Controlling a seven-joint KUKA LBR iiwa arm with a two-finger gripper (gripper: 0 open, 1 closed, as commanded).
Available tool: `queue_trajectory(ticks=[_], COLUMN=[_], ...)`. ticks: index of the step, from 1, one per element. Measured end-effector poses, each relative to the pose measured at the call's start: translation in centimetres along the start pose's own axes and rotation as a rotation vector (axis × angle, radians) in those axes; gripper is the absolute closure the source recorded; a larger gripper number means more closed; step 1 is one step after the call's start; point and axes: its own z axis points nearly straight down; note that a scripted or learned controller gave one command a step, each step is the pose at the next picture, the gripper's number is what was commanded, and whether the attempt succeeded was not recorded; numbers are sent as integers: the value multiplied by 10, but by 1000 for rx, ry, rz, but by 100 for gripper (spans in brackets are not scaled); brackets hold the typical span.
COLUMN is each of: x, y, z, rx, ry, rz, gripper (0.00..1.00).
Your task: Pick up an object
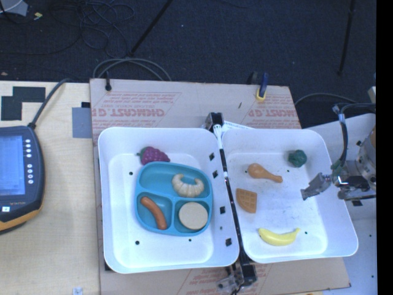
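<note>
The grey two-finger gripper (314, 188) sits at the 3 o'clock edge of the right shallow white bin (334, 241), low over the bin floor. Whether its fingers are spread or pressed together cannot be told; nothing is visible between them.

Right bin contents:
- A dark green round object (297, 158) lies at 1 o'clock, near the gripper but apart from it.
- A brown drumstick-shaped toy (264, 173) lies at 10 o'clock.
- A tan waffle-patterned wedge (247, 200) lies at 9 o'clock, just below the drumstick.
- A yellow plastic banana (278, 236) lies at 6 o'clock, well apart from the gripper.

The left shallow white bin (116, 238) holds a blue sectioned plastic tray (149, 183). The tray carries a cream ring-shaped pastry (188, 185), an orange sausage (153, 212) and a round tan disc (193, 216). A purple grape cluster (153, 155) lies at the tray's 11 o'clock.
</note>
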Motion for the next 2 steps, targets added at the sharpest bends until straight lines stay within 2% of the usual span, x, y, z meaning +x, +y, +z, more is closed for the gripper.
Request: queue_trajectory(ticks=[1, 2], x=[23, 23], y=[-1, -1], z=[-225, -225], rx=[-21, -1], ry=[-6, -3], rz=[-3, -4], gripper=[0, 100])
